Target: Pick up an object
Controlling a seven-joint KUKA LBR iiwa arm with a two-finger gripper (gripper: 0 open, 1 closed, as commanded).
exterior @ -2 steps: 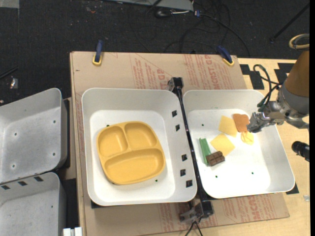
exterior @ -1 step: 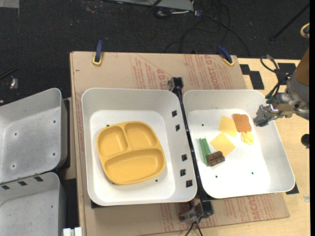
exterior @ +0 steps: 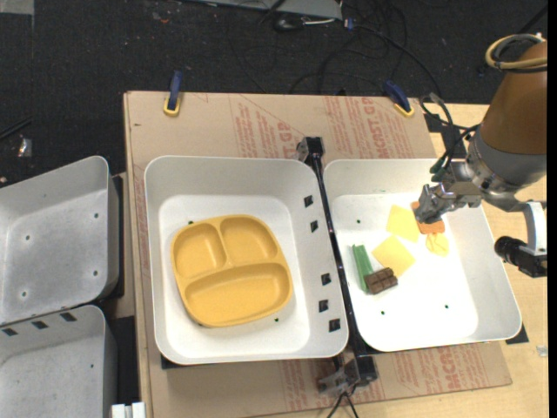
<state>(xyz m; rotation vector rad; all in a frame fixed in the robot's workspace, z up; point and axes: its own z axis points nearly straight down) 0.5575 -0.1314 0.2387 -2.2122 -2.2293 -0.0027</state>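
In the right bin (exterior: pixel 487 316) lie two pale yellow flat pieces (exterior: pixel 402 222) (exterior: pixel 393 253), a smaller yellow piece (exterior: pixel 438 244), a green stick (exterior: pixel 360 266) and a brown block (exterior: pixel 380 279). My gripper (exterior: pixel 432 205) hangs over the upper right part of this bin, beside the upper yellow piece. A small orange object (exterior: pixel 431 227) sits right at the gripper's lower tip, and I cannot make out whether it is touched or held.
The left bin (exterior: pixel 165 233) holds a yellow divided plate (exterior: pixel 231 270). A black divider (exterior: pixel 326 242) runs between the bins. Grey trays (exterior: pixel 52 233) lie off the bench at the left. The right bin's lower half has free floor.
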